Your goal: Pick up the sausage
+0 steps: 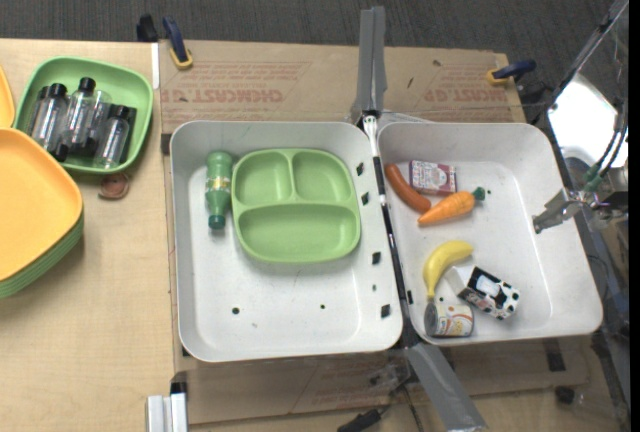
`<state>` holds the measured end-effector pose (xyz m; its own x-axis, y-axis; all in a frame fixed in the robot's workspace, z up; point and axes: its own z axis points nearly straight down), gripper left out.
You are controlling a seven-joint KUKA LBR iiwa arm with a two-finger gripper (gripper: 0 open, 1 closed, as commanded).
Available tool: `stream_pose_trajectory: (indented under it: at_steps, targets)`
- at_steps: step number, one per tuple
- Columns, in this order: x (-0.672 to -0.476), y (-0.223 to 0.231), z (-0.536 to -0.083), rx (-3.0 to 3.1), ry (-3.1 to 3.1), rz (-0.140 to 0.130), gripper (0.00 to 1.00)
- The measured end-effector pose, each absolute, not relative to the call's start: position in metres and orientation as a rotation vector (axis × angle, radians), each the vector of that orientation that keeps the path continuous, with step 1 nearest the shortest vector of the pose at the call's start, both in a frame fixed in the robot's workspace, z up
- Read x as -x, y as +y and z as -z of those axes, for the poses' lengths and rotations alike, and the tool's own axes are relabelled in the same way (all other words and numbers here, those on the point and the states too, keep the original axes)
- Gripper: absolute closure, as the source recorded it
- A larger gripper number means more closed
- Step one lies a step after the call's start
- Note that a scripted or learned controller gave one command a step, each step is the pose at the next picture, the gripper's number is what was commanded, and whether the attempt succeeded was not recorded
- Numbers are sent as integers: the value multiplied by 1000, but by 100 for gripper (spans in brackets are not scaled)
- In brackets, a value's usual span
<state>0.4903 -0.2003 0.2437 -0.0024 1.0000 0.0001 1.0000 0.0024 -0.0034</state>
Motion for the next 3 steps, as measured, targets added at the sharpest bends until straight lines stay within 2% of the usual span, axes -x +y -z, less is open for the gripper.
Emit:
stream_pose_trajectory:
  at_steps: [1, 2, 3]
  targets:
    - [-491, -201, -252, 2216, -2223, -6, 100]
    - [-477, -194, -95, 2360, -2070, -3, 100]
    - [-477, -214, -107, 2520, -1873, -3, 100]
